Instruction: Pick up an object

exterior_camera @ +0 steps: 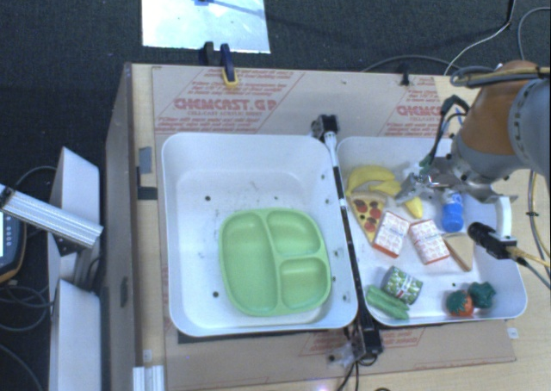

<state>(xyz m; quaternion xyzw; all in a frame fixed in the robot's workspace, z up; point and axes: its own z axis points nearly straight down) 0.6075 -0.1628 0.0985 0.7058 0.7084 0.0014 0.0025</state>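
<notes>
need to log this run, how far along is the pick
Done: the arm has reached into the right bin, with the end effector low by the banana. In hand: nothing visibly held. Left: grasp and lift; the pizza slice and blue bottle lie in the bin.

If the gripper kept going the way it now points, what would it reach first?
The gripper points toward the view's left and down into the right bin. Most likely it would meet the yellow banana first, though depth is hard to judge from above.
</notes>
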